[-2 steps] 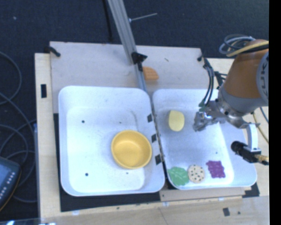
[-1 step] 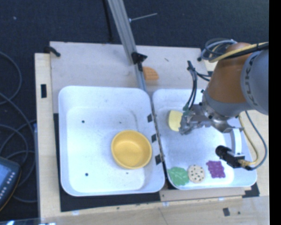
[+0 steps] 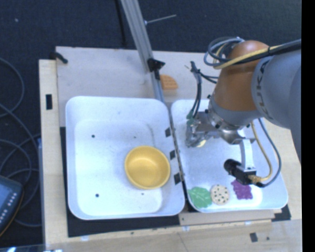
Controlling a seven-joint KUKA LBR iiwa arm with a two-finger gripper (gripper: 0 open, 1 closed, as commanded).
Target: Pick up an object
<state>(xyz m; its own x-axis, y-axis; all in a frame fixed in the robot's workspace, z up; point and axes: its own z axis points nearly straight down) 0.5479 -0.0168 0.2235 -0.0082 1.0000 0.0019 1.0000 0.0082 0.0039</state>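
Note:
My gripper [image 3: 195, 137] hangs low over the back left part of the right bin [image 3: 268, 203], close to the wall between the two bins. A small pale thing [image 3: 200, 143] peeks out just under it; what it is cannot be made out. Along the front of the right bin lie a green piece [image 3: 200, 196], a round dotted cookie [image 3: 219, 193] and a purple bunch of grapes [image 3: 242, 189]. A yellow bowl [image 3: 147, 167] sits upright in the left bin [image 3: 94, 140], towards its right side.
An orange object [image 3: 169, 83] lies on the bench behind the bins. A slanted metal pole [image 3: 139, 33] rises from the bench near the divider. The arm's grey and orange body [image 3: 241, 83] covers the back of the right bin. Cables hang beside the wrist.

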